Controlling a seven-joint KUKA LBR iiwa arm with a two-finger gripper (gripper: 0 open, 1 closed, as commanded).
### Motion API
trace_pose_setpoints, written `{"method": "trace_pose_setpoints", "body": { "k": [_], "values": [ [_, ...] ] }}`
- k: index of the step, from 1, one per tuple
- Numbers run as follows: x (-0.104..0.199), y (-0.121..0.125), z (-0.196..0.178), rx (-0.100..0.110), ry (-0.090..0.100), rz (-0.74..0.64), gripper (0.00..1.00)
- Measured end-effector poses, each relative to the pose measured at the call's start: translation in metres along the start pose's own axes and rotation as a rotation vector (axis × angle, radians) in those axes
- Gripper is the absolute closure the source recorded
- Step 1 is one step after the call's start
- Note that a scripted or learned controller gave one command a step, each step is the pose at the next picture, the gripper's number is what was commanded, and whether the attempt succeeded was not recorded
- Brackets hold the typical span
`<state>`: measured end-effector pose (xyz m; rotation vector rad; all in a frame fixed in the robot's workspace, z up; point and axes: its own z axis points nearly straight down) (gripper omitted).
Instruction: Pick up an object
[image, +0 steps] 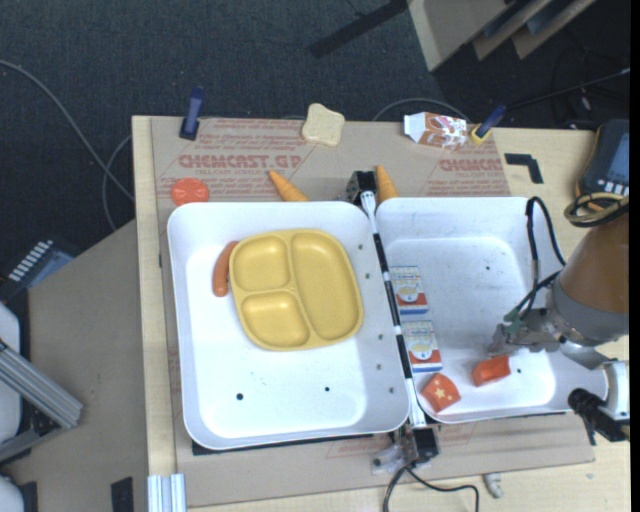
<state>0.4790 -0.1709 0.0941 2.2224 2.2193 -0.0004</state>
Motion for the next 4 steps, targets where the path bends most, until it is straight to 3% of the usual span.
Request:
{"method": "trace_pose_setpoints", "body": {
  "k": [1, 2, 3, 4],
  "values": [
    [0.021, 0.004, -0.031, -0.001, 0.0, -0.002, 1.0],
    [0.021, 0.004, -0.031, 0.0, 0.0, -0.002, 0.0],
    [0.045, 0.0, -0.003, 0.003, 0.002, -0.002, 0.0],
    [-0.008, 0.0, -0.026, -0.001, -0.001, -0.001, 0.0]
  ]
}}
